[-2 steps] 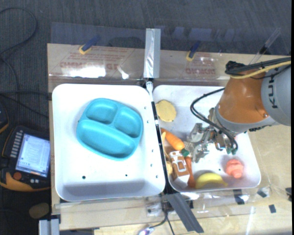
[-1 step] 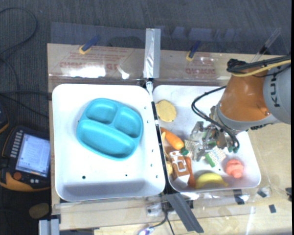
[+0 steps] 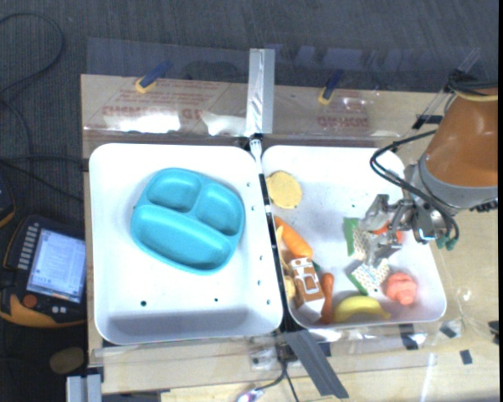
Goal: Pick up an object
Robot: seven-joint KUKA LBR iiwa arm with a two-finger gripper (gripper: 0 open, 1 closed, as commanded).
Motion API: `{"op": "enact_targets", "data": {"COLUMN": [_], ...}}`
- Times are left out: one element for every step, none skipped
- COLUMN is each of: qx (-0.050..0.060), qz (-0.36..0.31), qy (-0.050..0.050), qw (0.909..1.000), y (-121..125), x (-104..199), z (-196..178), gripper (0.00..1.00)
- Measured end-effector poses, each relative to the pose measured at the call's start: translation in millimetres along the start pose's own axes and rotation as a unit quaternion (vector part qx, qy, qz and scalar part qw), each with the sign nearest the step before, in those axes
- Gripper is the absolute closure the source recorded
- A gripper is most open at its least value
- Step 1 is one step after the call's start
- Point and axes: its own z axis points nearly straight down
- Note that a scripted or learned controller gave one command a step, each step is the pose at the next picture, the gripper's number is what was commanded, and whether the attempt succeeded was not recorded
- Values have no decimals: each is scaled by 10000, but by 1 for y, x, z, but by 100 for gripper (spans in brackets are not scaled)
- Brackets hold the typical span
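Although the left bin holds just a blue divided plate, tilted with its long side running from about ten o'clock to four o'clock, the pick will be decided in the right bin, where all the small things lie. At that bin's eleven o'clock corner sits a pale yellow round piece, apart from the rest. Below it, along the left wall, an orange carrot points from ten o'clock down to four o'clock, and just under it is a small tan block. A yellow banana lies near the bottom wall, its long axis close to nine-to-three. A green piece stands just at nine o'clock from the tool, and a patterned card-like piece lies right below the tool at six o'clock. A pink-red lump sits at about five o'clock from it, near the bottom right corner.

The tool hangs low over the middle right of this bin, on the arm that reaches in from three o'clock. Whether it is clenched or released I cannot tell; nothing is plainly seen in it. My judgement is that the nearest candidates are the green piece and the patterned piece, so a short drop toward six or nine o'clock would serve.
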Motion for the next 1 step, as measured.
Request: {"op": "enact_targets", "data": {"qx": [6], "qz": [3], "qy": [-13], "qw": [10000], "y": [0], "x": [-1], "z": [-9], "gripper": [100]}}
